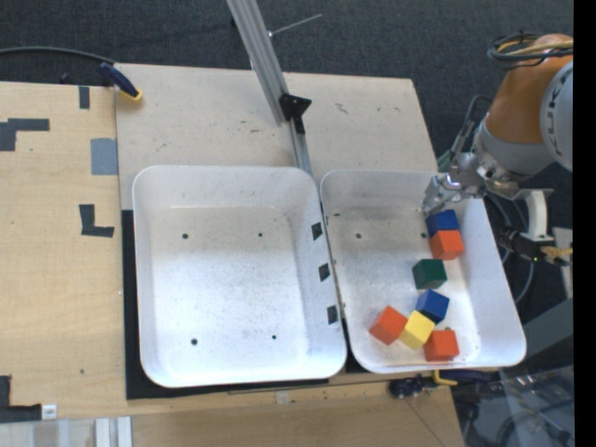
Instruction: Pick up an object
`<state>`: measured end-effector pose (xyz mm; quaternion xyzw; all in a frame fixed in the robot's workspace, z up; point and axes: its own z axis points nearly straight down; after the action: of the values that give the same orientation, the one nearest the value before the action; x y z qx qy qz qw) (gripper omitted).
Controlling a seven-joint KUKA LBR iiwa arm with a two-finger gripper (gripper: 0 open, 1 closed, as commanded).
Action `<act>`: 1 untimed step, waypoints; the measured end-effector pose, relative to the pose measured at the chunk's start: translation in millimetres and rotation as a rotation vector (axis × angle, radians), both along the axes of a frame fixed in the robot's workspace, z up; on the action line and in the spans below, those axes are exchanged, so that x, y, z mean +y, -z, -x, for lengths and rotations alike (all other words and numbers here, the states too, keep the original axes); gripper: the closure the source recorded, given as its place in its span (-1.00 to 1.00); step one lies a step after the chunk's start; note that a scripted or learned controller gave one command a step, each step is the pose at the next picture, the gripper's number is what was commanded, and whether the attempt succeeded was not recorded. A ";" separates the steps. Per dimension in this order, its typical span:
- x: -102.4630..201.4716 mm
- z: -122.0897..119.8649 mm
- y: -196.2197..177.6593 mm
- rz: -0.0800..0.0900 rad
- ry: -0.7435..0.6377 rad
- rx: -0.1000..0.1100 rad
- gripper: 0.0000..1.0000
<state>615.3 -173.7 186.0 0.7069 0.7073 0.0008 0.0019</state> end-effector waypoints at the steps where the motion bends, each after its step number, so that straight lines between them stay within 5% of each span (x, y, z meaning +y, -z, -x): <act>1: 2.7 -3.2 -63.8 0.000 -0.001 -0.002 1.00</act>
<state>618.5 -171.0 249.8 0.7064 0.7078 0.0015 0.0029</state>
